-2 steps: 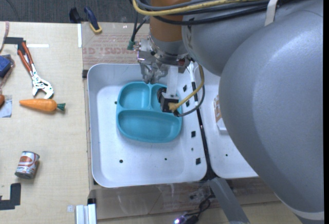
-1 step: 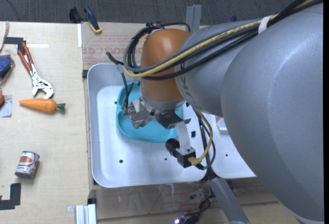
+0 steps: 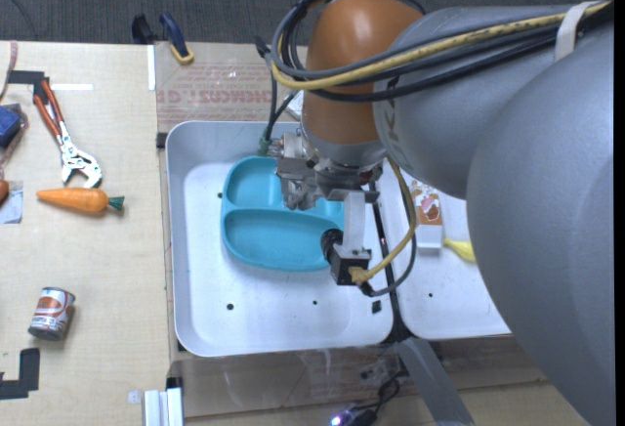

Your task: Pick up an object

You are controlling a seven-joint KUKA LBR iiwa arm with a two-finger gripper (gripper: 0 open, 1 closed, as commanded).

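A blue two-compartment dish [image 3: 264,229] lies in the left white bin [image 3: 264,317], toward its back right. My gripper [image 3: 305,191] hangs below the orange wrist band [image 3: 356,53], directly over the dish's right rim near the divider. The wrist and its cables hide the gripper's lower end and the dish's right part. I cannot see whether it touches the dish.
In the right bin [image 3: 449,312], mostly under the arm, lie a small printed box [image 3: 427,204], a white piece [image 3: 428,236] and a yellow item [image 3: 459,248]. On the bench at left are a carrot [image 3: 73,201], pliers [image 3: 63,136] and a can [image 3: 51,312].
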